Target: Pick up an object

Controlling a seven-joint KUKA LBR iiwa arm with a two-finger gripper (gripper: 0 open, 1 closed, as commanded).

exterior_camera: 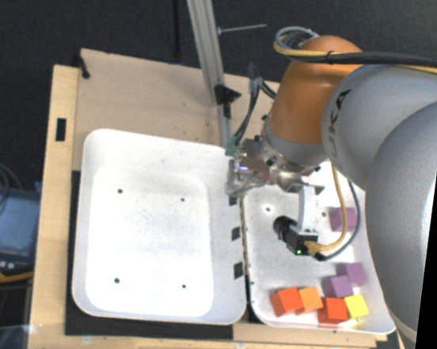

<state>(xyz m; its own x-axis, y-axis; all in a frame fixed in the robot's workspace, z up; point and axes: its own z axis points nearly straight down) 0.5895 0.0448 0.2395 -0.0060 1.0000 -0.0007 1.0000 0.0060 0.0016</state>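
The grey arm with its orange band reaches down over the far left corner of the right bin. My gripper hangs by the divide between the two bins, with the wrist covering most of it. Several small blocks lie in the right bin. An orange block, a lighter orange one, a red-orange one and a yellow one cluster at the near end. Two purple blocks sit just behind them, and a third purple block lies farther back under the cables.
The left bin stands beside the right one. A slanted metal rail rises behind the bins. A black camera unit with cables hangs from the wrist. A teach pendant lies off the bench at left.
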